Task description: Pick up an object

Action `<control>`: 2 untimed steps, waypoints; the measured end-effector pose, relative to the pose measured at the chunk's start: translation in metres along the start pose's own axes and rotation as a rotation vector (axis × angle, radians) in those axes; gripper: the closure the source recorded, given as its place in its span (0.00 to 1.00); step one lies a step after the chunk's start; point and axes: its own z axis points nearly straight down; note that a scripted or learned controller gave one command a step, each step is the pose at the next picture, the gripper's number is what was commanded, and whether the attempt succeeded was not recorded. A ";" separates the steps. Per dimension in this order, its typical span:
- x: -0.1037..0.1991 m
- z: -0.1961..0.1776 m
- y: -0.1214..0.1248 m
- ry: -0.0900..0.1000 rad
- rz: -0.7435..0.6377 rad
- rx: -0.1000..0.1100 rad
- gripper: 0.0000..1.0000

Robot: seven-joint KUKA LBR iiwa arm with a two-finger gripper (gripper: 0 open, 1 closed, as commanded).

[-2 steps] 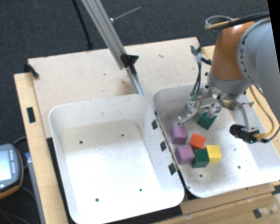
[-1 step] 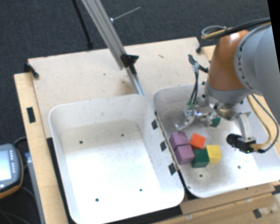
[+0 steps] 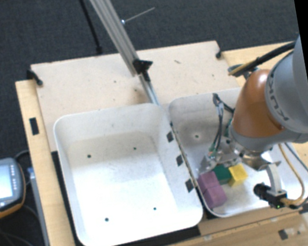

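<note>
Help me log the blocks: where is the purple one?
The purple block lies in the right bin, near its front-left corner, beside the green block and yellow block.

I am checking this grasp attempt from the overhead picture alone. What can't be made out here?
- Gripper in the camera view: the grey arm's orange-banded wrist covers it, so finger state and any contact are hidden.
- Green block: partly under the wrist, between the purple block and yellow block; its full shape is hidden.
- Right white bin: its far right side lies beneath the arm.
</note>
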 end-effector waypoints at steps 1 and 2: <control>0.014 0.000 0.073 0.001 -0.007 -0.004 0.00; -0.010 0.000 0.045 0.000 0.000 0.002 0.00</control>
